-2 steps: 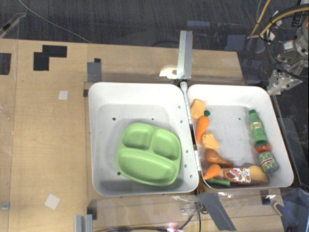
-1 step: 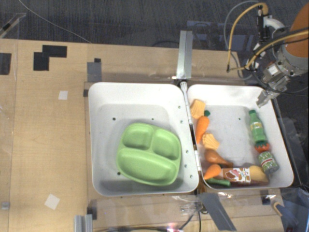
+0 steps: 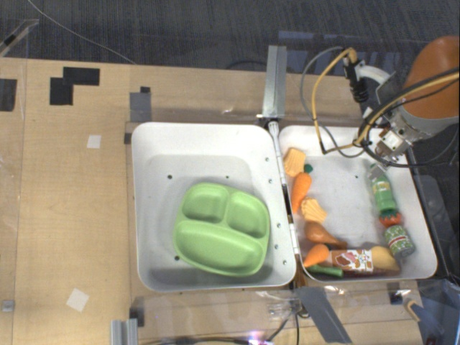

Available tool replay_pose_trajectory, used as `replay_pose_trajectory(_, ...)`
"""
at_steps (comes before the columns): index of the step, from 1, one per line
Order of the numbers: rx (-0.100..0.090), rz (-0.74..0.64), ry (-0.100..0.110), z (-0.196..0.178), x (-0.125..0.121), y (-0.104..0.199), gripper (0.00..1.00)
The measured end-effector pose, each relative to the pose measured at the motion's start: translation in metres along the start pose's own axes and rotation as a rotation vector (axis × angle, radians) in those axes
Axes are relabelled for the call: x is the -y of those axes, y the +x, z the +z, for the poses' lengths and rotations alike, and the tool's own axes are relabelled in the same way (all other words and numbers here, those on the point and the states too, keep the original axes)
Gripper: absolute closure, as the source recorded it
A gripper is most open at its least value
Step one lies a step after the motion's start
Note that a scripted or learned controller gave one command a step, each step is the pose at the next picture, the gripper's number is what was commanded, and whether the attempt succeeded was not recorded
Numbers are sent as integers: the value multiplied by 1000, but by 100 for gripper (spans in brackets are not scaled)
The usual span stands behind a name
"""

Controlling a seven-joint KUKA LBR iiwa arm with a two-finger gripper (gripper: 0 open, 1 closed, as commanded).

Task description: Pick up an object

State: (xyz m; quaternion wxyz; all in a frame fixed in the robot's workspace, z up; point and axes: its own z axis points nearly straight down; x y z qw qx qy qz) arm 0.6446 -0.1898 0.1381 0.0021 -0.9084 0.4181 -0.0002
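The right bin (image 3: 345,192) holds several toy foods. A green bottle (image 3: 381,192) lies along its right side, with a small can (image 3: 399,240) just below it. Near the left wall are a yellow-orange piece (image 3: 293,162), a carrot (image 3: 300,187), a yellow wedge (image 3: 313,210) and a brown drumstick (image 3: 321,233). Along the front wall lie an orange piece (image 3: 316,255), a red-brown bottle (image 3: 354,260) and a tan lump (image 3: 385,259). My gripper (image 3: 384,141) hangs over the bin's far right corner, just above the green bottle's top, wrapped in cables.
The left bin (image 3: 154,192) carries a green divided plate (image 3: 221,228). A metal divider (image 3: 282,185) separates the two bins. Yellow and black cables (image 3: 323,106) loop over the right bin's back edge. The orange band of the arm (image 3: 437,74) is at the right.
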Motion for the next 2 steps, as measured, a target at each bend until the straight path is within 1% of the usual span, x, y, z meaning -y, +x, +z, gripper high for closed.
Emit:
replay_pose_trajectory(1, -12, -133, 6, -98, 25, -5, 100)
replay_pose_trajectory(2, -7, -333, 2, -144, 36, -1, 100)
